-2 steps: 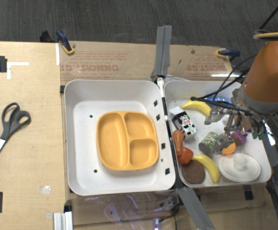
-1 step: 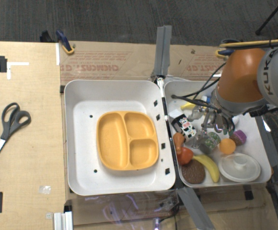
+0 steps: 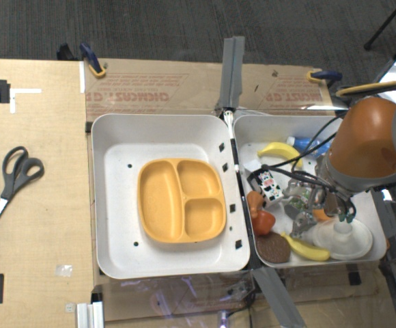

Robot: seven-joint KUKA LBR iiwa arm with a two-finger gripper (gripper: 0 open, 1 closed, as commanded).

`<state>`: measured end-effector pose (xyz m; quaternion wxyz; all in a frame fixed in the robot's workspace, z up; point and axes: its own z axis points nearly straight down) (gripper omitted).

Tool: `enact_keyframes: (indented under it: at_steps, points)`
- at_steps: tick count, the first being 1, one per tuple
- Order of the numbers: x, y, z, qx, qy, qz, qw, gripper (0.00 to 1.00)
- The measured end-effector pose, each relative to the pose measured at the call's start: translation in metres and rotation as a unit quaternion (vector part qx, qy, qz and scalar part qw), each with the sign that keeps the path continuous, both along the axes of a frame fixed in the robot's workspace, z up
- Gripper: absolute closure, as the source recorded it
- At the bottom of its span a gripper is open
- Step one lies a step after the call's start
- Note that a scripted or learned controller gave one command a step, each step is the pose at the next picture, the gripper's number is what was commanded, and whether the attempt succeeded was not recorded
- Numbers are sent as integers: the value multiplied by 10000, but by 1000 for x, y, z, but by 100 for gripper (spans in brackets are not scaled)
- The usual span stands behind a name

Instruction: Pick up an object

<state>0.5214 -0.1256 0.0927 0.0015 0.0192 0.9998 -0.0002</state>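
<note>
Grey arm with orange band reaching low into right white bin (image 3: 369,251), jaws (image 3: 306,219) state indiscernible, above curved yellow banana (image 3: 307,249), red tomato-like fruit (image 3: 263,221) beside.

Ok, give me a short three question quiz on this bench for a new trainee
1. True or false: the yellow tray sits in the left bin.
2. Which bin is the gripper over? A) left B) right
3. Fill in: a pair of ___ lies on the bench left of the bins.

Key:
1. True.
2. B, the right bin, among the bananas and other food items.
3. Scissors.
</note>
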Motion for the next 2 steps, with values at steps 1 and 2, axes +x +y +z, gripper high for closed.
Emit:
enact_keyframes:
  at_steps: [1, 2]
  points:
    - [2, 1, 10, -7, -21, 17, 10000, 100]
    - [64, -40, 108, -5, -17, 2792, 9602, 100]
